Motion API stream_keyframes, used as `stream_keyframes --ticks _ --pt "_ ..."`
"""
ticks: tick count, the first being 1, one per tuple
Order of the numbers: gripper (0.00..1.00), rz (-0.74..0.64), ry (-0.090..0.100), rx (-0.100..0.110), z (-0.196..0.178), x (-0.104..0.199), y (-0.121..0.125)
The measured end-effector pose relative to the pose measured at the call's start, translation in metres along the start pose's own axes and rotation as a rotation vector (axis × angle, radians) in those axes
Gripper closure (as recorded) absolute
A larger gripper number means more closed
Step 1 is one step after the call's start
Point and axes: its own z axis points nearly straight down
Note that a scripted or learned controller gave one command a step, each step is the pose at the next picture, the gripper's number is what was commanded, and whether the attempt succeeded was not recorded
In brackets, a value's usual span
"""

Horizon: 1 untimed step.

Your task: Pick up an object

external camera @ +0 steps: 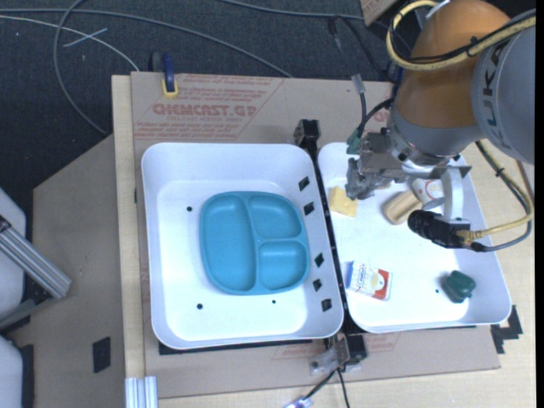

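The counter (pixel 255 92) fills the middle of the frame and carries two white bins side by side. The grey arm (pixel 459 66) with its orange band comes in from the upper right. The left bin (pixel 161 228) holds a blue divided plate (pixel 253 241) at its middle. In the right bin (pixel 408 313), the fingers (pixel 361 181) hang low at the upper left part, and I cannot tell if they are open or closed. Just beside them, to the lower left, lies a yellow block (pixel 342 201). A tan cylinder (pixel 398 207) lies right of it. A small white and red packet (pixel 369 280) sits lower, and a dark green piece (pixel 459 286) is at the lower right
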Motion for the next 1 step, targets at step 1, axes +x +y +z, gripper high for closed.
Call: stream_keyframes --ticks 1 --pt "1.00 0.002 -0.001 0.002 0.0147 0.0527 0.0053"
